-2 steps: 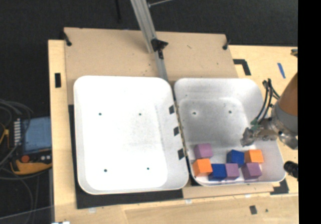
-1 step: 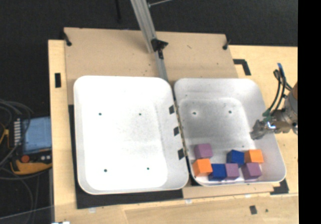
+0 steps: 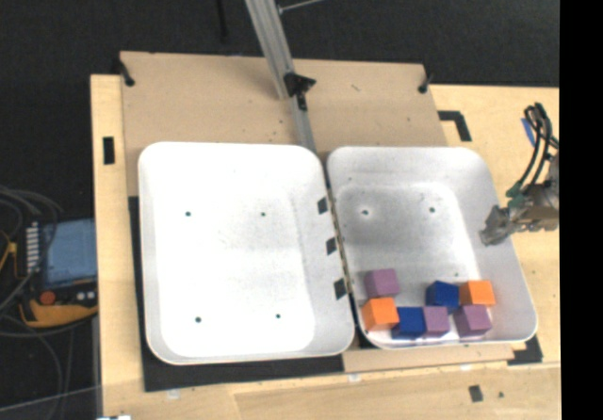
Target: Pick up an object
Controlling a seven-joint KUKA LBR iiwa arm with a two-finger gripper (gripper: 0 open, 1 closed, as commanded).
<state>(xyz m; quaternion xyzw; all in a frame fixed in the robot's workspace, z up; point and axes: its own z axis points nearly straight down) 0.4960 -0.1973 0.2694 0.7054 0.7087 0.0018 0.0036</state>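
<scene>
Blocks: nearest you, seven small cubes sit bunched along the near wall of the right bin (image 3: 471, 169). You have a purple block (image 3: 382, 282) just above an orange block (image 3: 381, 313), a blue block (image 3: 411, 322), a second purple block (image 3: 436, 319), a second blue block (image 3: 442, 295), a third purple block (image 3: 473, 319) and a second orange block (image 3: 478, 293).
Axis: the blocks are cubes, so you get no long axis; most sit slightly turned against the bin walls.
Contact: the neighbours look touching or just beside each other; the near row lies against the bin's near rim.
Open room: the far half of the right bin is bare floor, and the left bin (image 3: 160, 220) is bare too.
Hand: the hand (image 3: 497, 228) is at the right bin's right rim, well apart from the blocks; you cannot tell from here how its fingers stand.
Table: the table (image 3: 108, 117) carries both bins side by side.
</scene>
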